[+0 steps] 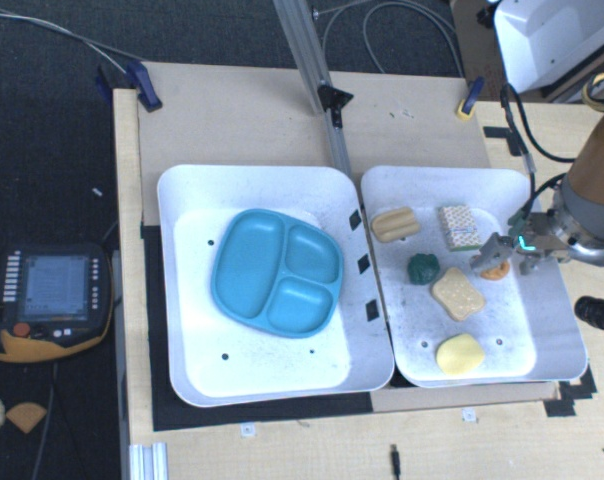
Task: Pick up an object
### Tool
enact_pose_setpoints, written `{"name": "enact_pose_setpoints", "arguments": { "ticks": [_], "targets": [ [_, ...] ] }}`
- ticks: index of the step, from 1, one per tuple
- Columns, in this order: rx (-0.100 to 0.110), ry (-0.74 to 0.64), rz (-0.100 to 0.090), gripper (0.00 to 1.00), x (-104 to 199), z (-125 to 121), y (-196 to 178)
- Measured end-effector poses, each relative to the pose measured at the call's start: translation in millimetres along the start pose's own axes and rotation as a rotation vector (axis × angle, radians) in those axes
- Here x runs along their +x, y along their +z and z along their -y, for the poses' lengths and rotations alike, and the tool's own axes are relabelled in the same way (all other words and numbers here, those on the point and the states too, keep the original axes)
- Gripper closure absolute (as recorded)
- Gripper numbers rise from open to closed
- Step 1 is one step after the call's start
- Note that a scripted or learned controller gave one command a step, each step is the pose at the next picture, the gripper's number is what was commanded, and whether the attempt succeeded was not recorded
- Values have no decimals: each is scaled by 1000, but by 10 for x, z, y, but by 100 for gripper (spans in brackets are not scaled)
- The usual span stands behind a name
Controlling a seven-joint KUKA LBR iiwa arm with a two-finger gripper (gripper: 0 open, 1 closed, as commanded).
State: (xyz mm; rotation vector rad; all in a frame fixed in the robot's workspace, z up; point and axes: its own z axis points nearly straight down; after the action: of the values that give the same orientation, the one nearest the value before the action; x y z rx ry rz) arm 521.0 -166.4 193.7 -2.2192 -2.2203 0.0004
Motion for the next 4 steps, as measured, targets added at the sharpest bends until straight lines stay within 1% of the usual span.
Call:
{"name": "enact_pose_setpoints", "arguments": {
  "ticks": [1,2,3,4],
  "targets": [
    [-2,-1,0,0,-1,-5,-6],
    [3,1,-1,0,-80,-9,454],
    [4,0,-2,0,-25,59,912],
    [-8,1,1,0,-35,23,1035]
  ]
}}
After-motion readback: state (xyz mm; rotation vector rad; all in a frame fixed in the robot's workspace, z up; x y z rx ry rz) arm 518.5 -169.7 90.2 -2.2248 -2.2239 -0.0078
